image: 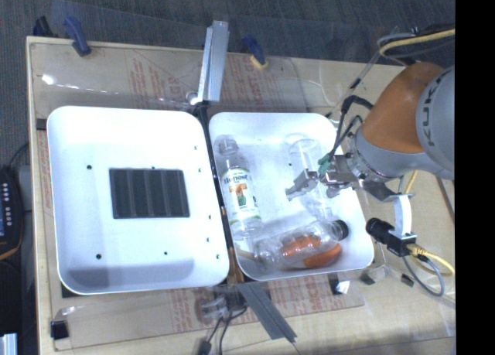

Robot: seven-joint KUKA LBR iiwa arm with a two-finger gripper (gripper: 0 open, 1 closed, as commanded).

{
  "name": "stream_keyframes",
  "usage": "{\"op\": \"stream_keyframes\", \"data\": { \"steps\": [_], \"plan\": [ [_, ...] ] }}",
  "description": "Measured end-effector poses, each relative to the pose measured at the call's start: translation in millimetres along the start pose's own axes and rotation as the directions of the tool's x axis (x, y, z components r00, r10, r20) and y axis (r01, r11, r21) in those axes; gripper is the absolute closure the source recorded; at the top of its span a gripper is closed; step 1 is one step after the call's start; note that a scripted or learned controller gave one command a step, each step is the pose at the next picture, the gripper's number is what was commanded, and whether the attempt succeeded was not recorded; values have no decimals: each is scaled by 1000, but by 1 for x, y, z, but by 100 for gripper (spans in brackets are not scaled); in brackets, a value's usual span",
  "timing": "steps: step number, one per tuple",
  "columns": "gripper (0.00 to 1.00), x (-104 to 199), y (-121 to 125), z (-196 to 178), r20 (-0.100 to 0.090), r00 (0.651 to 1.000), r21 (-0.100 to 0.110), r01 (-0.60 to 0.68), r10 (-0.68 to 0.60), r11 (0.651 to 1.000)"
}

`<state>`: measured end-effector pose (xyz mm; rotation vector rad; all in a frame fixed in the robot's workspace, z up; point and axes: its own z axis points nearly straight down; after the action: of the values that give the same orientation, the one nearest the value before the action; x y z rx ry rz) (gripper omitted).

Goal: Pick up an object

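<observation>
The grey arm [410, 125] reaches from the right over the right bin [267, 125] on the worktop [116, 63]; its end effector [303, 185] hangs low above the bin's middle, and whether it is spread or pressed together cannot be told. A clear bottle [238, 189] with a green-and-white label lies along the bin's left wall; a second clear bottle [290, 244] lies across the near end, touching an orange object [313, 250]; the left bin [131, 133] shows a dark grille [148, 192].
</observation>
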<state>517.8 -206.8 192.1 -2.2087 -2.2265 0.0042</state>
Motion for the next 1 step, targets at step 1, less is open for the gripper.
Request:
{"op": "stream_keyframes", "data": {
  "steps": [1],
  "plan": [
    [0,32,58,67,8,976,-7,218,-218,976]
  ]
}}
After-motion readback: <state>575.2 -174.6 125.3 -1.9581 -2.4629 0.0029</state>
